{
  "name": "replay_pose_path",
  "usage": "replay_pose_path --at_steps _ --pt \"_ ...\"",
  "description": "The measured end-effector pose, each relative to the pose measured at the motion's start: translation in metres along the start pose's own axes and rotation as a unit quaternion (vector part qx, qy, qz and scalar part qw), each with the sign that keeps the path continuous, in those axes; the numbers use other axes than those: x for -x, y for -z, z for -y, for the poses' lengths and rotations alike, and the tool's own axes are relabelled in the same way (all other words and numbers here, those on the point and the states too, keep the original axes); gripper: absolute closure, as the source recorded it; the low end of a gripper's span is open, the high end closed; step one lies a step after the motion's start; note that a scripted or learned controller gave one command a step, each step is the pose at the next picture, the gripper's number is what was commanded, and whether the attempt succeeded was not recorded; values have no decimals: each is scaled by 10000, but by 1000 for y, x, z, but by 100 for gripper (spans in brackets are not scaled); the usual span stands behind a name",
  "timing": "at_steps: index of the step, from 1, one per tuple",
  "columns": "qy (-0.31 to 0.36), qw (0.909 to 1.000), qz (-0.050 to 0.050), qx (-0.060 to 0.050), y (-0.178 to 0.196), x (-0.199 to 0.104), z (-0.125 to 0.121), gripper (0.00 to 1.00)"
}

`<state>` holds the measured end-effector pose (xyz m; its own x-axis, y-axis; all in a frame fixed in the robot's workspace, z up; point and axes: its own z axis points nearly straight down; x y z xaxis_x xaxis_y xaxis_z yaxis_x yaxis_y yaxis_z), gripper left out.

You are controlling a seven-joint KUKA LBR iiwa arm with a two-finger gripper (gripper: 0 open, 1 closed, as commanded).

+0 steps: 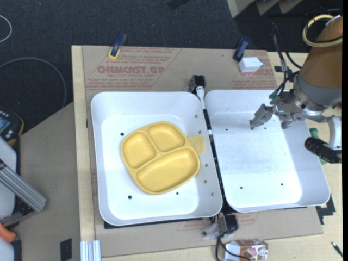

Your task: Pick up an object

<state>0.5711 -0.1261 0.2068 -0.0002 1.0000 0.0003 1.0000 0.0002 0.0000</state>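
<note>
Camera view: two white bins side by side on a brown bench (163,64).
Left bin (103,145): holds a yellow divided plate (159,157), three compartments, lying flat near the centre, tab handle toward the right wall.
Right bin (261,167): bare floor beneath the gripper.
Gripper (273,117): above the right bin's far part, fingers spread, nothing between them.
Handling, judged: plate probably light, rigid, smooth plastic; likely slippery.
Grasp site, judged: raised rim or tab handle.
</note>
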Motion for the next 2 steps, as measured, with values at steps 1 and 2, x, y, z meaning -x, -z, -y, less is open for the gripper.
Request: replay_pose_path --at_steps 1,2 --pt "35 10000 -1 59 134 -60 38 0" --pt "29 10000 -6 51 207 -98 93 0"
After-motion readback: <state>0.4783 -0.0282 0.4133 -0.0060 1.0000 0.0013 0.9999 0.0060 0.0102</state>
